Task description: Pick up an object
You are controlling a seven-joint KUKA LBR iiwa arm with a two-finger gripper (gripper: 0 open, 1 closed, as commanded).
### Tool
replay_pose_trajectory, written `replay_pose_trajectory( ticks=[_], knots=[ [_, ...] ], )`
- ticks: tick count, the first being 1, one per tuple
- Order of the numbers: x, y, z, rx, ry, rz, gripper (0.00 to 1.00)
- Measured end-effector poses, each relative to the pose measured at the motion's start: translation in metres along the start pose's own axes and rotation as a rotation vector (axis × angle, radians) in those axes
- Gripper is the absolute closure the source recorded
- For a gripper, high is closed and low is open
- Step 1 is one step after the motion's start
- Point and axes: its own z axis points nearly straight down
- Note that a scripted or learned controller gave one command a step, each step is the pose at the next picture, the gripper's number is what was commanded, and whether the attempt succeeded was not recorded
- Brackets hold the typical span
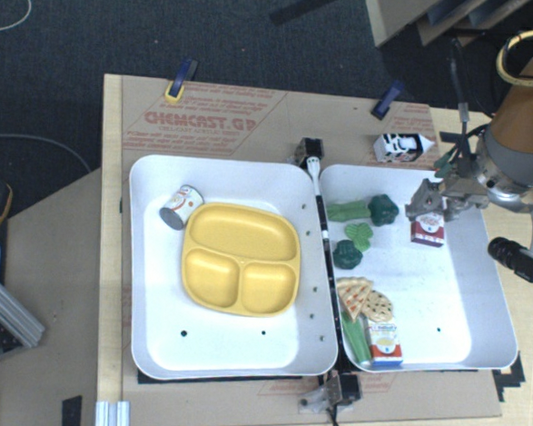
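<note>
Two white bins (149, 336) share a cardboard-topped bench, where the gripper (436, 203) hangs directly above a small red carton (427, 232) (finger position impossible to tell), apparently lining up a pick, with green toy vegetables (362, 210) nearby to its left.

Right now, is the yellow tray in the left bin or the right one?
Left bin: the yellow tray lies flat inside its rim, a small cup beside it.
</note>
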Motion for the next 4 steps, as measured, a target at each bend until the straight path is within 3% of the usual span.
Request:
replay_pose_trajectory(
  ticks=[2, 3, 4],
  knots=[
    [0.091, 0.045, 0.001, 0.002, 0.002, -0.005, 1.00],
    [0.151, 0.054, -0.003, 0.002, 0.004, -0.006, 1.00],
    [0.177, 0.077, -0.004, 0.001, 0.002, -0.003, 1.00]
  ],
)
